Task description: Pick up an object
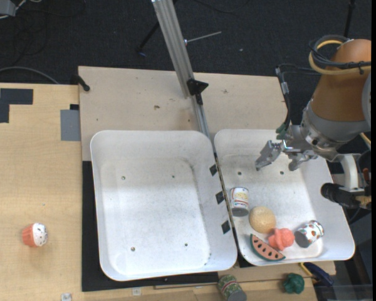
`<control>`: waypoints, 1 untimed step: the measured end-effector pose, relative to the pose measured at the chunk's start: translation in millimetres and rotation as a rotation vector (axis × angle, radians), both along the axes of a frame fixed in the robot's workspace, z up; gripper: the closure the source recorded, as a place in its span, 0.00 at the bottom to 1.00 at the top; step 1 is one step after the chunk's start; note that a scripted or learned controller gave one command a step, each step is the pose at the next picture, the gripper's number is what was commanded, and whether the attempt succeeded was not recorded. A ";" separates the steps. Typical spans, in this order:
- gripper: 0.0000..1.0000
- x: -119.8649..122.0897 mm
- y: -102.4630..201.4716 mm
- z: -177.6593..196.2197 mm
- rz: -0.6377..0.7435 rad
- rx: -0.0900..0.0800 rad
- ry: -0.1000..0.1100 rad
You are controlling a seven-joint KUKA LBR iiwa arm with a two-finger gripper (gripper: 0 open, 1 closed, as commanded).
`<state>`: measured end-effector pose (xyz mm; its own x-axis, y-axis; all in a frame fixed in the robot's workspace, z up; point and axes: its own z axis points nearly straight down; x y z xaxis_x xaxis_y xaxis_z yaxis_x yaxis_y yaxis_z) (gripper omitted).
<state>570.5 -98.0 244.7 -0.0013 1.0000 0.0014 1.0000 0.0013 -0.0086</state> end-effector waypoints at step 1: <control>0.00 0.8 -1.1 2.7 -0.003 -0.001 -0.006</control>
